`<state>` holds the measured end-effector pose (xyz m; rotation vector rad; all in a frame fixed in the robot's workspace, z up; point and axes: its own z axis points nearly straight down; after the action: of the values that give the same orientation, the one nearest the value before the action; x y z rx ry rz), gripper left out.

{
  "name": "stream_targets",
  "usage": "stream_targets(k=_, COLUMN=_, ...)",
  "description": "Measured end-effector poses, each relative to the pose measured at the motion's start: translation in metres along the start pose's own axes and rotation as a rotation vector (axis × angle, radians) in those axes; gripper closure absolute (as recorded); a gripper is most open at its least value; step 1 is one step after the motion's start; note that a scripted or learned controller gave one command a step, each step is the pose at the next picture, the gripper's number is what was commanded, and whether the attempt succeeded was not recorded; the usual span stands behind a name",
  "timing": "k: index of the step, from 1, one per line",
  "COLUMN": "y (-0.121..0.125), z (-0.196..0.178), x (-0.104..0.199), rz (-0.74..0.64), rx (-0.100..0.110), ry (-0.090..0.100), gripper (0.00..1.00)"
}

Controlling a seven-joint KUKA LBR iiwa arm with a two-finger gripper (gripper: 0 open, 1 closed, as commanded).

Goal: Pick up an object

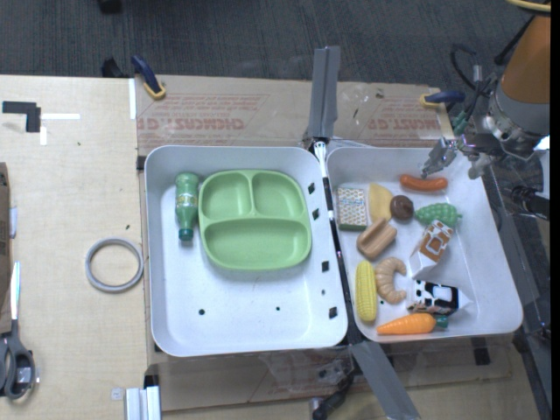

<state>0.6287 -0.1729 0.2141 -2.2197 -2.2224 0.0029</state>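
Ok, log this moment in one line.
arm: right bin's far edge | gripper: above sausage, nothing held | left bin: green tray, bottle

I see the candidates crowded in the right bin (490, 226): a red sausage (423, 182) lying flat near the far wall, a brown ball (402, 206), a green leafy piece (438, 213), a hot-dog bun (376, 238), a corn cob (366, 291) lying lengthwise, a croissant (391, 278), and an orange carrot (407, 325) along the near wall. A small carton (435, 242), possibly tipped, lies between them.
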Motion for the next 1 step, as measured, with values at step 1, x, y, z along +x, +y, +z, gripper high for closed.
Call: stream_targets(k=1, y=-0.0002, z=0.1213, x=0.0375, rz=-0.053, rx=-0.003, ry=0.000, gripper=0.00)
